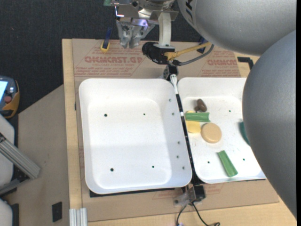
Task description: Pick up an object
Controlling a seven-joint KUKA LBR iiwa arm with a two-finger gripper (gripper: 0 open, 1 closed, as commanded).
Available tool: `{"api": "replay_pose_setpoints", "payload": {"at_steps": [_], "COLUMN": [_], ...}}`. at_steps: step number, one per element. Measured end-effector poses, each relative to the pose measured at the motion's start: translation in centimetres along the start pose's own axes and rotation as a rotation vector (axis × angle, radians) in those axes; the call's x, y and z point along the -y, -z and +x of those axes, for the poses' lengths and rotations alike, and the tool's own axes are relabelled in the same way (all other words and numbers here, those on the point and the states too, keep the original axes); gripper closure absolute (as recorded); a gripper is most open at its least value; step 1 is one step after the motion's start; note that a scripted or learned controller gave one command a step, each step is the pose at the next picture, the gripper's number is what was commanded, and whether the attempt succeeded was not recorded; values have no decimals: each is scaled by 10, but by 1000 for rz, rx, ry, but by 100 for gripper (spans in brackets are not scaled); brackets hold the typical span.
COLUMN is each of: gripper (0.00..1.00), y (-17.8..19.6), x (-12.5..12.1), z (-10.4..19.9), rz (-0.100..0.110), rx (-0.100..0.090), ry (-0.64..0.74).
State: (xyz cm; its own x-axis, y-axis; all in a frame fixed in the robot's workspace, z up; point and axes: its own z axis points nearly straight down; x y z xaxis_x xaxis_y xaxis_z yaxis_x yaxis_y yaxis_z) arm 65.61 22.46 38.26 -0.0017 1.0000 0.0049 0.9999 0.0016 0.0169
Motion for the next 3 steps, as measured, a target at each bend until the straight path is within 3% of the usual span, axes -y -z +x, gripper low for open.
{"api": "replay_pose_setpoints", "payload": {"at_steps": [1, 2, 3], "gripper": [100, 100, 100], "y": [84, -114, -48], "x": [83, 120, 177], "z": [1, -1, -54], "rz": [12, 34, 20], "rx": [2, 11, 5], "ry": [2, -2, -5]}}
